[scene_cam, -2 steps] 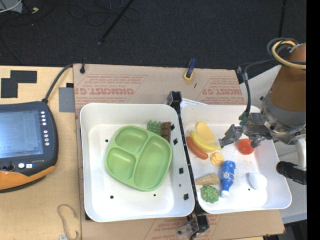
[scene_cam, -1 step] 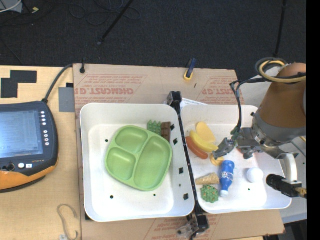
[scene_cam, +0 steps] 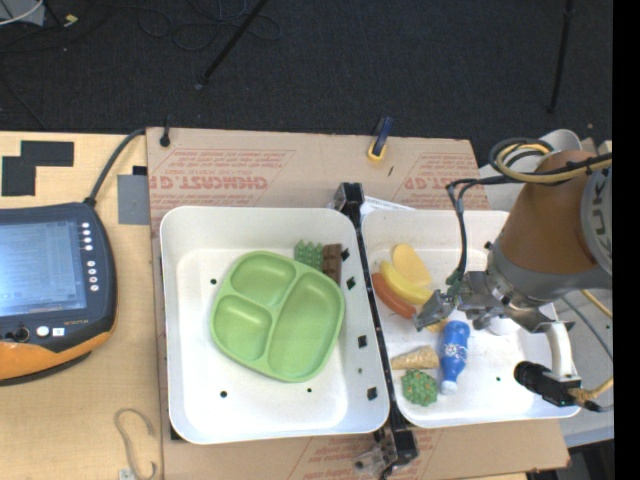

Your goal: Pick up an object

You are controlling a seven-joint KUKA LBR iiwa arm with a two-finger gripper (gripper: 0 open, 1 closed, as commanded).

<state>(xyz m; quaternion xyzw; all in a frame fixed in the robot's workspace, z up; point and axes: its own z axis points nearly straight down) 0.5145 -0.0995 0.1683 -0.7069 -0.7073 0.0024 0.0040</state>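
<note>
In the right bin (scene_cam: 500,408) a blue bottle (scene_cam: 453,356) lies near the middle, pointing up and down the view. Just below it are a tan cone (scene_cam: 416,358) and a green broccoli piece (scene_cam: 420,387). A yellow and orange toy food piece (scene_cam: 402,276) lies at the bin's upper left. My gripper (scene_cam: 458,315) hangs low over the top end of the blue bottle, open, with one finger (scene_cam: 432,313) to the bottle's left and the other to its right. Nothing is held between them.
The left bin (scene_cam: 190,368) holds a green divided plate (scene_cam: 278,315) and a small green and brown block (scene_cam: 320,257) at its upper right. A black divider (scene_cam: 362,308) separates the bins. A tablet (scene_cam: 50,278) lies on the bench at far left.
</note>
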